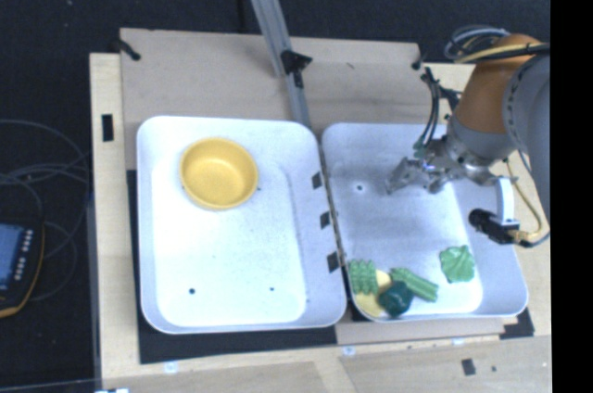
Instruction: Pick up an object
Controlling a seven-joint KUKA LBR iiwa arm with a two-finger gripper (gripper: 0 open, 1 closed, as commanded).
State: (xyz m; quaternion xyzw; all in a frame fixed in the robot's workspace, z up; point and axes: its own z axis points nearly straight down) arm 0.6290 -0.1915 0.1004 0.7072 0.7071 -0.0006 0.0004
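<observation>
Green toys (412,283) cluster along the right bin's (482,303) near edge, well apart from the gripper (415,178), whose grip state I cannot tell; it should descend squarely over one piece.

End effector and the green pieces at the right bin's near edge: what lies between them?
In the camera view, bare white bin floor separates the end effector from the green pieces; nothing lies between them.
</observation>
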